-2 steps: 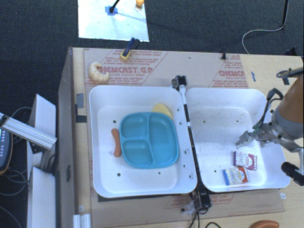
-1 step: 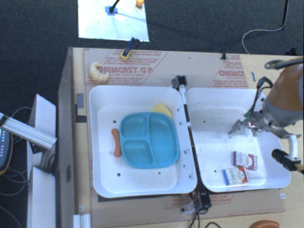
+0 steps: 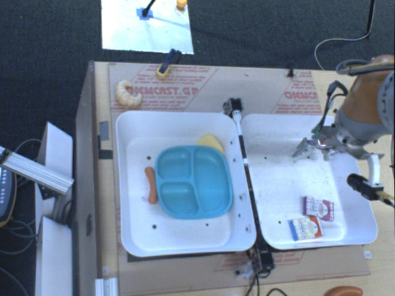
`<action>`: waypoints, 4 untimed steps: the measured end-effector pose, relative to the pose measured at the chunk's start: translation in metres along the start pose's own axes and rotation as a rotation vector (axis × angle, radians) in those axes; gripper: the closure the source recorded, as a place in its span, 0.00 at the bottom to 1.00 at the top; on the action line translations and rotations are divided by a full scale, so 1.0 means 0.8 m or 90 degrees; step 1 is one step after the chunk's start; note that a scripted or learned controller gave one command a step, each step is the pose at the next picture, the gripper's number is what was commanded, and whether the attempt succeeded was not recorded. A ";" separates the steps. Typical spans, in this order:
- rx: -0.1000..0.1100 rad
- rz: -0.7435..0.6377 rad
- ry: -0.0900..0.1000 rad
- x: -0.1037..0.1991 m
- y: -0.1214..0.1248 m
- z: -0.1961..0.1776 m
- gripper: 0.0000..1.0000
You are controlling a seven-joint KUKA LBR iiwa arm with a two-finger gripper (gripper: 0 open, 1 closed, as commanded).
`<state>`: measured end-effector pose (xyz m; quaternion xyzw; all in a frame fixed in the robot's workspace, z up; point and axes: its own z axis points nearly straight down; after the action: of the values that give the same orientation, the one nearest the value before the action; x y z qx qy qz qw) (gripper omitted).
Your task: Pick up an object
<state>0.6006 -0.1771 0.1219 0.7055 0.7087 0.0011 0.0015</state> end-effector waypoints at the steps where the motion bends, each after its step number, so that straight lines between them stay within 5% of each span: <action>1: 0.002 0.002 0.001 0.046 -0.055 0.047 0.00; 2: -0.001 0.002 -0.001 -0.017 -0.026 -0.096 0.00; 3: 0.003 0.002 0.000 -0.037 -0.051 0.013 0.00; 4: 0.000 0.001 0.000 -0.037 -0.048 -0.002 1.00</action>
<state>0.5620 -0.2066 0.1230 0.7061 0.7081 0.0010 0.0019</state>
